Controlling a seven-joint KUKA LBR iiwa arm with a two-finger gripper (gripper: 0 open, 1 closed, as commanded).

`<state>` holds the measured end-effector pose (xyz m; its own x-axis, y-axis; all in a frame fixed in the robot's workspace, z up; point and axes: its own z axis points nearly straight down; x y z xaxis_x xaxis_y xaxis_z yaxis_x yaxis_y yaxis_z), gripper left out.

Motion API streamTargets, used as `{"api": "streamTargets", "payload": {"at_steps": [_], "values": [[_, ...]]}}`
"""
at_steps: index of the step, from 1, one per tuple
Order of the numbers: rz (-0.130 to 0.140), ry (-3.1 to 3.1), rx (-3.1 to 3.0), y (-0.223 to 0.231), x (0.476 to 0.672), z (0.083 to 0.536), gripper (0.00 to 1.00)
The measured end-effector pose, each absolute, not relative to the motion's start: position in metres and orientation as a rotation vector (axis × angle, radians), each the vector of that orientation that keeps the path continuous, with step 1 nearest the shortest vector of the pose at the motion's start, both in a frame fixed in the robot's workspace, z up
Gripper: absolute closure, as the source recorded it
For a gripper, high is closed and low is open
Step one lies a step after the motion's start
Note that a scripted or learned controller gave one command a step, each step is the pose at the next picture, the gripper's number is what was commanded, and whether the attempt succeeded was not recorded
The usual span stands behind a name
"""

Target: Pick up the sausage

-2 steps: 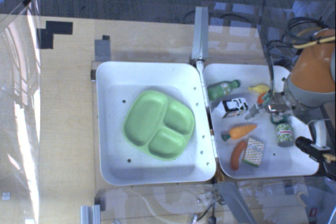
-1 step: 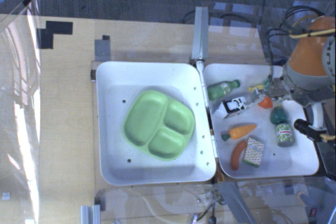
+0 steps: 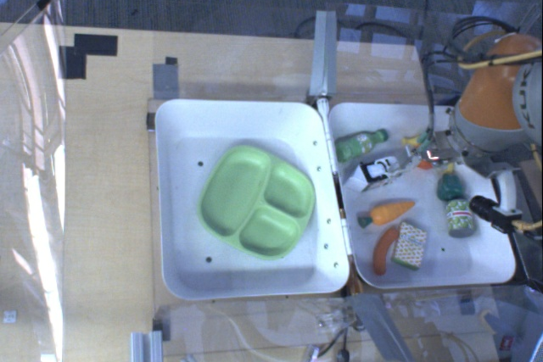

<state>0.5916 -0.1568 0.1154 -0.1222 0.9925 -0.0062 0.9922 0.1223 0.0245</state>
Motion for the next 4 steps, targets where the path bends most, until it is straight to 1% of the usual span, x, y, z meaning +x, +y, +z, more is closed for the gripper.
{"api": "streamTargets", "payload": {"at_steps": [1,2,3,4], "values": [[0.032,2.296,2.088,-0.159,0.670,0.109,0.00],[0.050,2.296,2.072,-0.163,0.628,0.110,0.00],[0.036,2.341,2.029,-0.181,0.622,0.111,0.00],[0.013,2.195,2.251,-0.198,0.674,0.093,0.00]]}}
